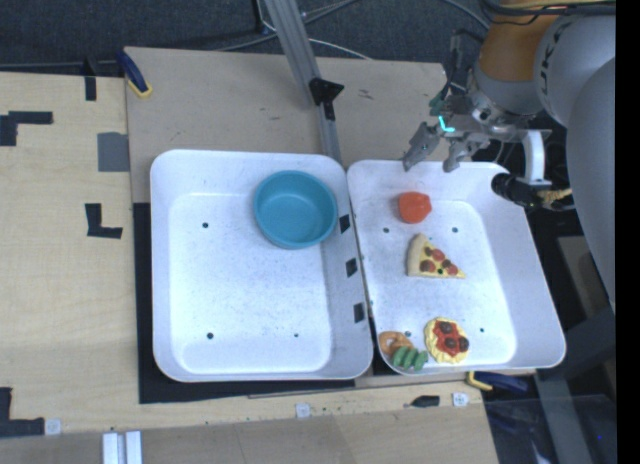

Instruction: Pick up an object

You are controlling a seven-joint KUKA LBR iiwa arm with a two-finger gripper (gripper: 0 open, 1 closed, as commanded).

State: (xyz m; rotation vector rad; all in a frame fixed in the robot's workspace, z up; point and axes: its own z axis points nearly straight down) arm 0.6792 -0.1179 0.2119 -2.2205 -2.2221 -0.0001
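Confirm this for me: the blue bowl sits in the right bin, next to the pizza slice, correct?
Not quite. The camera view shows the blue bowl in the left bin; the pizza slice lies in the right bin.

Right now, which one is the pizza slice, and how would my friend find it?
Look at the right-hand white bin, the one with the toy food. Near its middle lies the pizza slice, just below the red round toy. It is the only triangle: yellow with red dots, while the round pizza sits near the bin's front edge.
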